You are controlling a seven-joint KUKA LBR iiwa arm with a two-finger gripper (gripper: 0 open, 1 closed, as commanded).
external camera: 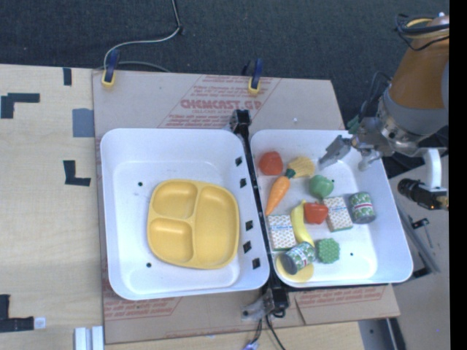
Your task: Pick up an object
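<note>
camera view: fixed overhead | slanted down | both bins [117,195] in frame | arm [419,71] right

Yellow divided plate [194,223] in white left bin [117,195]; orange carrot [277,192], red tomato [271,162], green broccoli [328,250], checked packets [282,232]

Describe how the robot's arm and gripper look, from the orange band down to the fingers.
The arm enters from the right: a bulky rounded link in orange, then a grey wrist section below it. Thin dark cables loop around the wrist and over the top. The gripper is small, grey metal, ending in two slim fingers.
</note>
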